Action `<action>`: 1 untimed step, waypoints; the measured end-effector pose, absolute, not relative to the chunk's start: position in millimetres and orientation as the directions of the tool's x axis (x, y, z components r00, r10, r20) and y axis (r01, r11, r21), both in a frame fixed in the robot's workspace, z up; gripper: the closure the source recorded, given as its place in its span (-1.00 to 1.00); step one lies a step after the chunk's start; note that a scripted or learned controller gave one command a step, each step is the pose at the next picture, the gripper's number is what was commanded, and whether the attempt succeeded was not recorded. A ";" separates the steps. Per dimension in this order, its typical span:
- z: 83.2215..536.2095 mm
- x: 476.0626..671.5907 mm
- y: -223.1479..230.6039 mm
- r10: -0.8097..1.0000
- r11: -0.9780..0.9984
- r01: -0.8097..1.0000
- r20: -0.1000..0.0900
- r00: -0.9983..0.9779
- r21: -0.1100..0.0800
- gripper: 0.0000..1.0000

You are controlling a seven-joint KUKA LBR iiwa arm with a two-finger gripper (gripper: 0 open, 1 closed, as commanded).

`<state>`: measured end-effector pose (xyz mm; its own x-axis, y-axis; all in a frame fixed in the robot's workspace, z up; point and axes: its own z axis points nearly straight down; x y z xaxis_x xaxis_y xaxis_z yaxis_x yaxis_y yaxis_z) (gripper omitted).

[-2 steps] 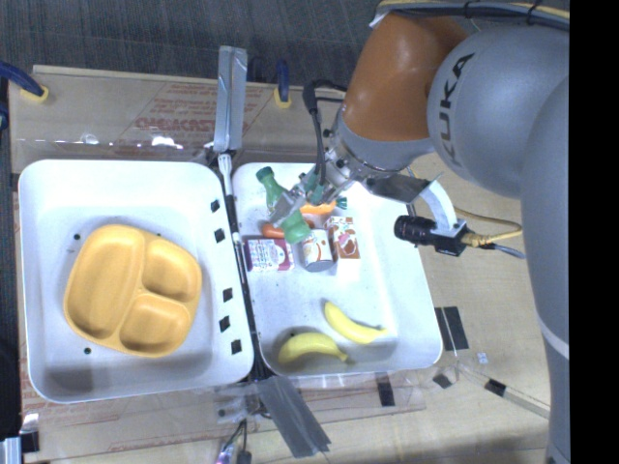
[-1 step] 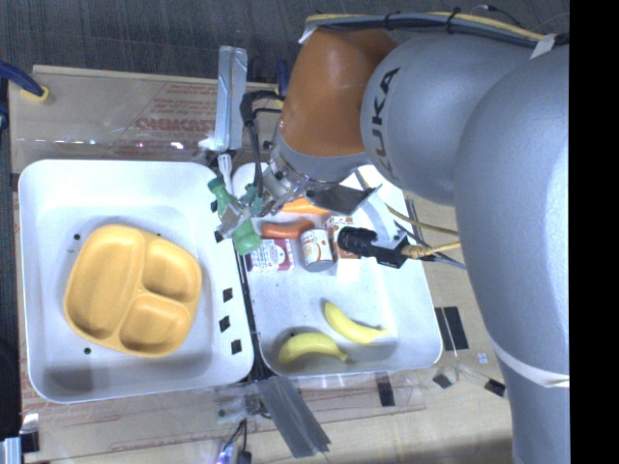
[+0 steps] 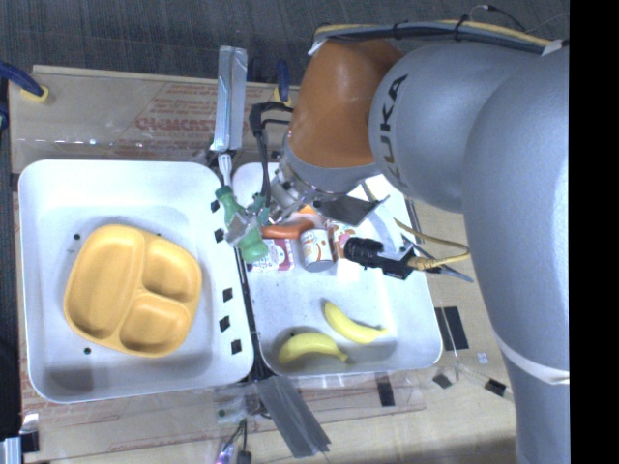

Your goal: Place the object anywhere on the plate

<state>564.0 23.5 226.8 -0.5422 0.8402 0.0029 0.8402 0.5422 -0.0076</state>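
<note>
The gripper point(image 3: 253, 222) hangs at mid-frame over the right bin's point(image 3: 418, 341) left edge; whether it's clamped or spread I cannot tell. Two bananas point(image 3: 352, 324) lie lower right. The yellow plate point(image 3: 132, 287) sits left.

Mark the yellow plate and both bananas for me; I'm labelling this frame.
Yellow plate point(image 3: 132, 289), camera view, on its centre ridge.
Upper banana point(image 3: 352, 324), camera view, mid-body.
Lower banana point(image 3: 309, 346), camera view, mid-body.
</note>
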 end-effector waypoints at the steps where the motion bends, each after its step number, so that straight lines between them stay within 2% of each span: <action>1: 221.8 567.3 107.5 0.751 0.661 0.751 0.001 -0.661 -0.004 1.00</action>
